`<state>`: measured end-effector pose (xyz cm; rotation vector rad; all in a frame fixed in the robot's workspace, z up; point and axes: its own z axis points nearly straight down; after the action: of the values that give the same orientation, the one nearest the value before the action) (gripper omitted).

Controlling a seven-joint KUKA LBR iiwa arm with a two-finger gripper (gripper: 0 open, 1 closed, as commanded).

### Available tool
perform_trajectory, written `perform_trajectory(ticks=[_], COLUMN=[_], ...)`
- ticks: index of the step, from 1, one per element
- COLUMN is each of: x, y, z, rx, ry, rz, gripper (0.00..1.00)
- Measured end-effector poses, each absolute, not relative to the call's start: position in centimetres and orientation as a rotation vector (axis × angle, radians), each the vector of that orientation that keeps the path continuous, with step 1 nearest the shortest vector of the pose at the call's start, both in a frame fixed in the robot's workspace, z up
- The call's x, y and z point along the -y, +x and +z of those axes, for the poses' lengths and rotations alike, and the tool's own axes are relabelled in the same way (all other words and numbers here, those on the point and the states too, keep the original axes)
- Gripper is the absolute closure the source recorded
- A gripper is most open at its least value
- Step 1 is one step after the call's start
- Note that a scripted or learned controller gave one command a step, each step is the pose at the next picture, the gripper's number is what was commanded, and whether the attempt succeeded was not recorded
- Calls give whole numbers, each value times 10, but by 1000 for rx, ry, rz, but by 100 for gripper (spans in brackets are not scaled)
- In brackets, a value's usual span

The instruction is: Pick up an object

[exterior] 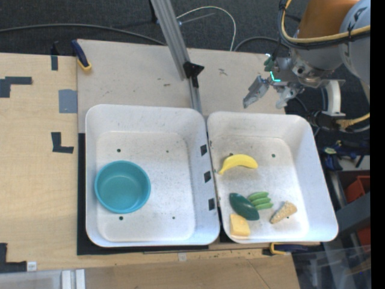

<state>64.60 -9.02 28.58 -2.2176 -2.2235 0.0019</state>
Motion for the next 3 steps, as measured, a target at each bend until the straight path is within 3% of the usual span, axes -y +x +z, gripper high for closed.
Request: perform_trajectory(ticks=[3], x=[91], y=[650], z=[132], rx=[2221], ry=[-2217], rz=[9], gripper=[0])
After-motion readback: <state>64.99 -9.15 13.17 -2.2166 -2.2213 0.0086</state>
